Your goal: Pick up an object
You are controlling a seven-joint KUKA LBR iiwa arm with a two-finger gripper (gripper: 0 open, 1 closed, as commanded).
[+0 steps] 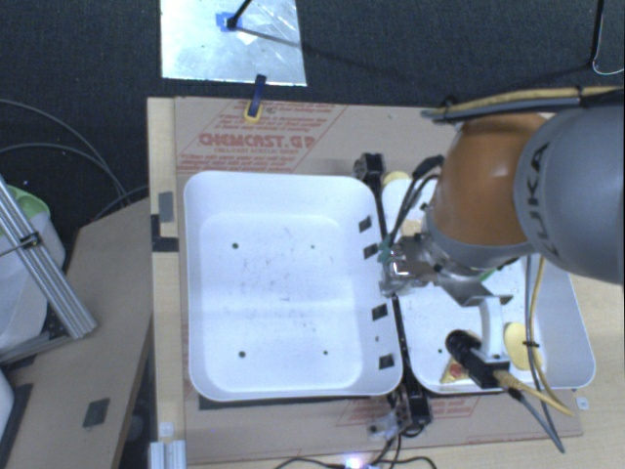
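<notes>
Beneath the grey arm's [576, 193] orange band, the claw [402, 274] sits low over the left edge of the right shallow white plastic bin [430, 325], just beside the seam where the two bins meet. The wrist covers it from above, so I cannot tell whether it is released or clenched, and nothing can be seen grasped in it. The things to pick lie in this same bin: a pale yellow oval object [516, 345] near the lower right, a flat red-and-yellow piece [452, 372] at the bottom edge, and a cream rounded object [395, 179] at the top left corner, well apart from the others. To the left, the left shallow white plastic bin [283, 281] shows dark specks on its floor. Both bins rest on a brown cardboard sheet with red print [293, 125] covering the tabletop [107, 291].
</notes>
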